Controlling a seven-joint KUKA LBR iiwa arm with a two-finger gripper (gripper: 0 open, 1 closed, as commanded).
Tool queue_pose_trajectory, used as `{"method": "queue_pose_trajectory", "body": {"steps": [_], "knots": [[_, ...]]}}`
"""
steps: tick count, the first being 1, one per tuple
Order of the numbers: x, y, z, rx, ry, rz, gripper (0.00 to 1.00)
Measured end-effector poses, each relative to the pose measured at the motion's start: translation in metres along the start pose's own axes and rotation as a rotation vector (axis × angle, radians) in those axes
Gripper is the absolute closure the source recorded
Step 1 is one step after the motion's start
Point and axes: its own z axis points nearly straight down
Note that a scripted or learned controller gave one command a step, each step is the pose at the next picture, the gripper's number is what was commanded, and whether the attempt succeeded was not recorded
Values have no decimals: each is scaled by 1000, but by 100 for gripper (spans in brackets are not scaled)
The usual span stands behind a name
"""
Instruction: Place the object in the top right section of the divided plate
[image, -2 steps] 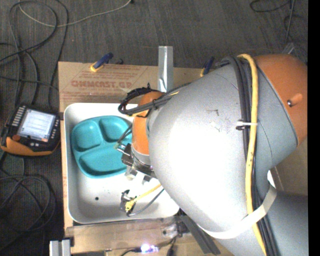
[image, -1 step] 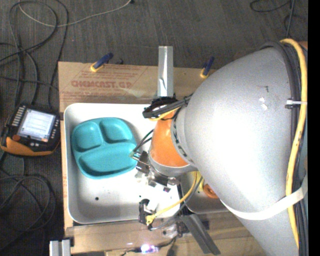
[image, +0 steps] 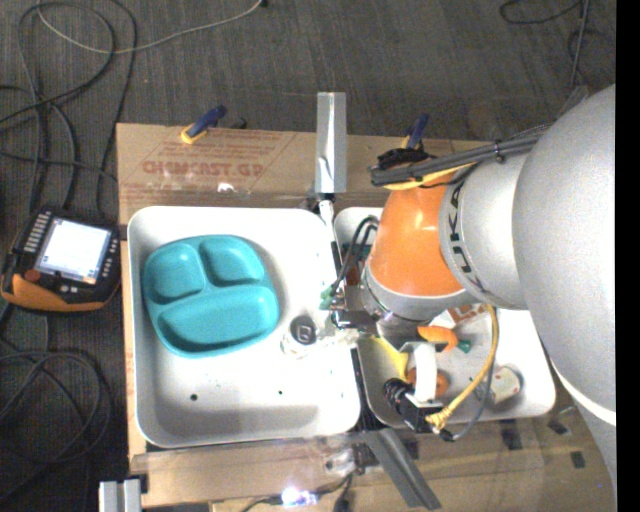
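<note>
Wrist: my arm (image: 430, 250) hung over the right bin's (image: 535, 395) left half, hiding most of it.
Pincer: under the wrist; spread or pinched, I could not tell.
Object: an orange piece (image: 440, 336) lay just below my wrist in the right bin.
Plate: the teal divided plate (image: 212, 293) sat in the left bin (image: 240, 410), toward its far-left corner.
Bearing: the plate's top right section (image: 236, 260) lay well left, across the bins' shared wall.

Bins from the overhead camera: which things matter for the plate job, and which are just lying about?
For the job:
- divided plate, left bin
- small orange object, right bin
- arm

Lying about:
- handheld screen
- cardboard sheet
- blue clamp
- floor cables
</note>
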Motion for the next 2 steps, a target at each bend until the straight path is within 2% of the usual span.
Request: {"method": "queue_pose_trajectory", "body": {"steps": [1, 2], "knots": [[83, -6, 5, 3, -1, 182, 100], [54, -4, 5, 0, -1, -64, 100]]}}
